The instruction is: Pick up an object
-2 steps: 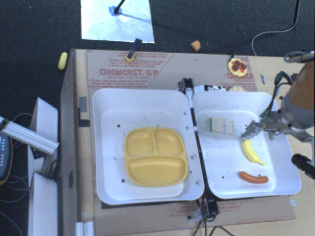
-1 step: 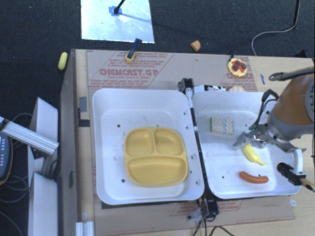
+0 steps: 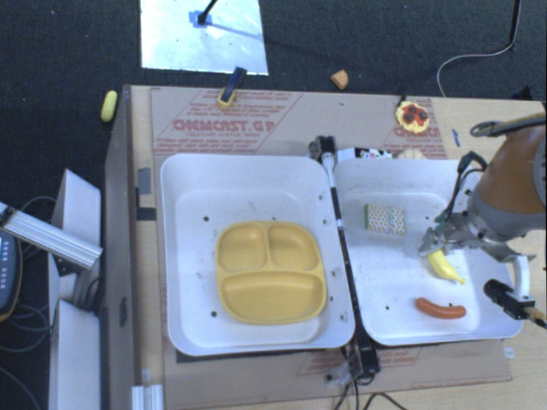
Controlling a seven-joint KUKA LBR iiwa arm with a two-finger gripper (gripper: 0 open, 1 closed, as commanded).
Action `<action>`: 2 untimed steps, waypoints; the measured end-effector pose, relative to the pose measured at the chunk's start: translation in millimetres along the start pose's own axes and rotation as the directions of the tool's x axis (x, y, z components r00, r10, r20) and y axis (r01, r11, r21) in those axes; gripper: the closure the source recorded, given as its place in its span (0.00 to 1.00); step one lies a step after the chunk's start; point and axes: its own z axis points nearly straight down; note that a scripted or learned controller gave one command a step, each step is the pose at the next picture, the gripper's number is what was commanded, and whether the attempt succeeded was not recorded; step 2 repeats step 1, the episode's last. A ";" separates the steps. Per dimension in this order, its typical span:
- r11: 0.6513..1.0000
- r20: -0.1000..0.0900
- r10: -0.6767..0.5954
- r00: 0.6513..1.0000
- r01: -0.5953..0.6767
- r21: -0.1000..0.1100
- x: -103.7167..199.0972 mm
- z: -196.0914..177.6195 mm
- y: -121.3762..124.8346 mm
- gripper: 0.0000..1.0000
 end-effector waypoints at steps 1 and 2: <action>1.000 -0.002 -0.003 1.000 0.003 0.000 124.0 -90.1 16.7 1.00; 1.000 -0.002 -0.003 1.000 0.003 0.000 124.0 -90.1 16.7 1.00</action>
